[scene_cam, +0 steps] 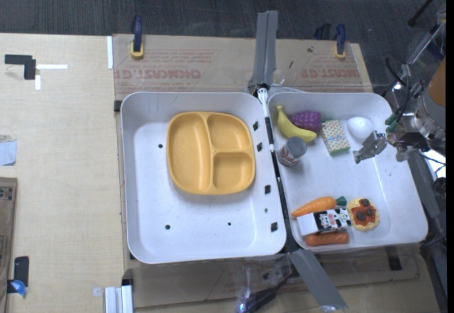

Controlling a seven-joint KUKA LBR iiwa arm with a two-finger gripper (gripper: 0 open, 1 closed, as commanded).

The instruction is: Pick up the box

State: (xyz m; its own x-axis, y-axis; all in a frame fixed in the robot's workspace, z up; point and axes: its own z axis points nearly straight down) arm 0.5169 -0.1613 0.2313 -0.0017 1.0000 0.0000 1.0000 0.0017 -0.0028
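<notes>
The box (324, 221) is small and white with a black and red print. It lies in the right bin (397, 194) near the front edge, between a carrot (313, 206) and a red sausage (327, 238). My gripper (384, 149) hangs over the right side of that bin, up and to the right of the box and well apart from it. Its fingers (366, 149) are spread open with nothing between them.
The right bin also holds a banana (292, 127), purple grapes (308, 120), a yellow-green sponge (334, 137), a white lump (359, 126), a small can (290, 152) and a pizza slice (364, 213). A yellow divided plate (211, 152) lies in the left bin (149, 219).
</notes>
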